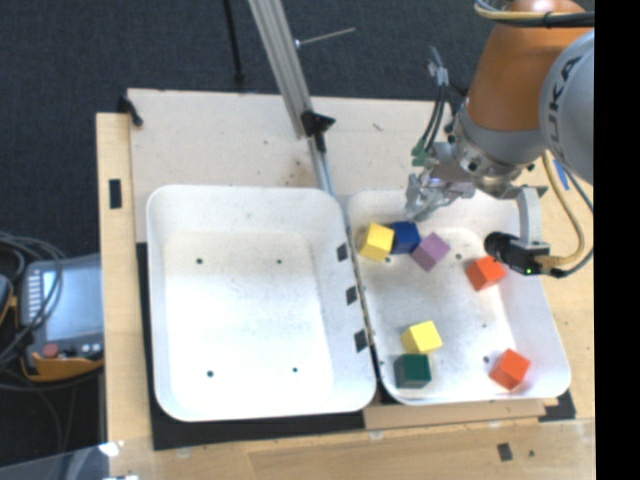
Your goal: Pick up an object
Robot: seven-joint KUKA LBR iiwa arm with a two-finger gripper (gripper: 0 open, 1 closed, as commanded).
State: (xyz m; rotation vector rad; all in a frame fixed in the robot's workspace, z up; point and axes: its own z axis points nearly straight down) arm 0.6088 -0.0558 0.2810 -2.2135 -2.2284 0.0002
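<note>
Blocks: a blue cube (405,235) is flanked by a yellow cube (377,241) and a purple cube (431,251) in the right bin (535,318).
Gripper (428,200): poised just above the blue cube, nothing seen between its fingers; spread cannot be told.
Arm (515,78): entered from the right.

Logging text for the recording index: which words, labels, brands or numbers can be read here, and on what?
None can be read.
Grey handheld control unit at the left edge: its screen and buttons are too blurred to read.
Grey robot arm: a dark mark at the frame edge, cut off, unreadable.
</note>
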